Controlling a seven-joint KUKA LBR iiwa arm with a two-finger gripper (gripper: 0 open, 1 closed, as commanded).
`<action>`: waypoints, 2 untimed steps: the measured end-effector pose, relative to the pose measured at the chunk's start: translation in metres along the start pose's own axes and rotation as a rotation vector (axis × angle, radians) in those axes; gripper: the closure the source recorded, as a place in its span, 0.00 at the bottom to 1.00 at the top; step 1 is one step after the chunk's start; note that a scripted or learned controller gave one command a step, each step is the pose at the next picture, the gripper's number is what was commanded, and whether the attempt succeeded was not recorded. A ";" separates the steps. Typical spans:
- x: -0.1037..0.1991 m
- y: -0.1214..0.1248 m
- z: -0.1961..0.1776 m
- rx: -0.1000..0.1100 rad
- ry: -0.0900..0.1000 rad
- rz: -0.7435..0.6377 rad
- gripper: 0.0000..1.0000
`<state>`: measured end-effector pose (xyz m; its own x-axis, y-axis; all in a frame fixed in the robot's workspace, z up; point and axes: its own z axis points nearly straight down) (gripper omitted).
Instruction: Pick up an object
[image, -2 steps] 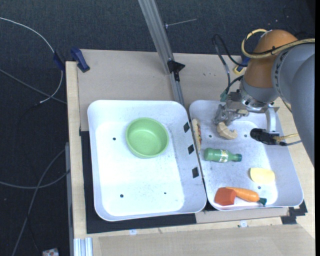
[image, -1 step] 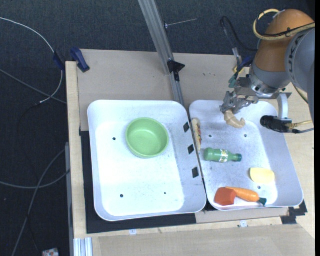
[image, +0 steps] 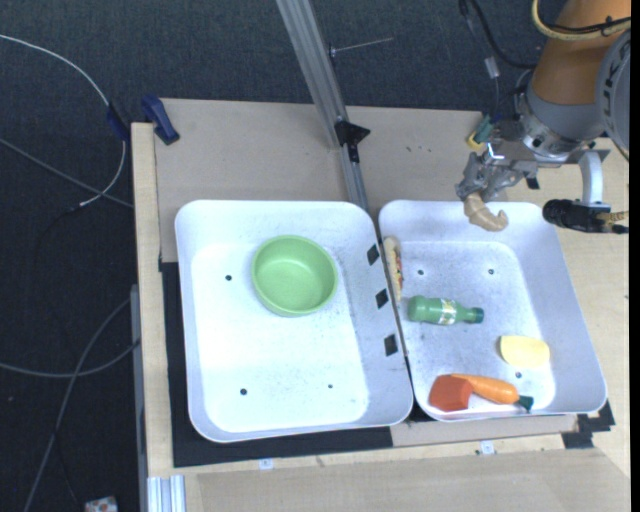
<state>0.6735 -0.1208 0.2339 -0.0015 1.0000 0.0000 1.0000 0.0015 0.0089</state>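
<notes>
Camera view: two white bins are set side by side on the bench. A green bowl (image: 294, 274) sits alone in the left bin (image: 215, 400). The right bin (image: 575, 330) carries the pickable clutter: a green bottle (image: 445, 312) lying on its side near the middle, a yellow piece (image: 524, 351) toward the near right, and a carrot (image: 485, 389) resting partly on a red-orange piece (image: 450, 396) at the near edge. A slim tan item (image: 393, 270) lies along the divider between the bins.

The gripper (image: 487, 192) is seen at the far rim of the right bin, wrist angled down from the upper right. A tan curved object (image: 486, 215) is seen just under the fingertips, at the rim. Whether it is clamped or merely resting there cannot be told; finger state is not resolvable. It is judged the likely pick target, with grasp unconfirmed.
</notes>
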 end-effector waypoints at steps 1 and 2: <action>0.001 0.002 -0.031 0.001 0.000 0.000 1.00; 0.058 -0.005 -0.017 0.020 0.006 -0.005 1.00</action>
<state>0.6681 -0.0624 0.2514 -0.0061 1.0000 0.0058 0.9999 0.0061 -0.0107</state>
